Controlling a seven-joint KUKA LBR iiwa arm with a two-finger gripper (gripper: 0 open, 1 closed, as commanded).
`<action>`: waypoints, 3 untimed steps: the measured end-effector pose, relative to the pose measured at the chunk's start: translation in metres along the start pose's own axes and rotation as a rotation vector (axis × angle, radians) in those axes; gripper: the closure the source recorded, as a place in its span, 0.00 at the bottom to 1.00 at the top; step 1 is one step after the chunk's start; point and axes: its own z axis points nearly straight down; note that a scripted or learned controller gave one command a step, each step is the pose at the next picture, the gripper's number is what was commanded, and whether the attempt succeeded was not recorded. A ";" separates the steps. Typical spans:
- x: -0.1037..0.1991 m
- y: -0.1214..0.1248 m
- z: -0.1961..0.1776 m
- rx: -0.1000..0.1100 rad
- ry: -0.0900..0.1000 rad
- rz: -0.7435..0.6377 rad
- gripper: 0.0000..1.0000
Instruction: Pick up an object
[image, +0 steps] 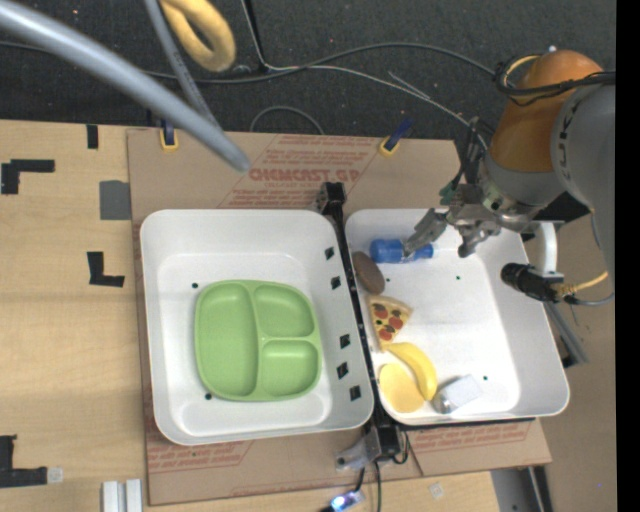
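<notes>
The fingers (447, 232) of the grey two-finger gripper stand apart, one reaching left and down to the small blue block (390, 250), the other pointing down over bare bin floor. The left finger's tip touches or overlaps the block's right end; nothing sits between the two fingers, so the gripper holds nothing. The grey arm with its orange band (535, 110) comes in from the upper right and bends down over the far part of the right white bin (520, 330), its wrist tilted toward the divider between the bins.

The blue block lies on its side near the right bin's far left corner. Just below and to its left, a brown oval piece (367, 273) rests against the bin's left wall. Nearer the camera along that wall lies a pizza-slice-shaped toy with red spots (387, 318), then a yellow banana-like toy (414, 368) on top of a pale yellow round piece (399, 390). Beside them, toward the near edge, lies a small grey and white object (458, 393).

The left white bin (170, 250) holds a green plastic plate with three compartments (258, 340), lying flat in its middle. Both bins sit on a sheet of brown cardboard (300, 165) spread over the wooden table (50, 320).
</notes>
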 end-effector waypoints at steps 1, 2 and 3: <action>0.000 0.002 -0.008 -0.012 -0.002 -0.004 0.00; 0.006 -0.001 0.040 -0.008 -0.002 -0.003 0.00; 0.004 -0.009 0.105 -0.006 -0.002 -0.002 0.00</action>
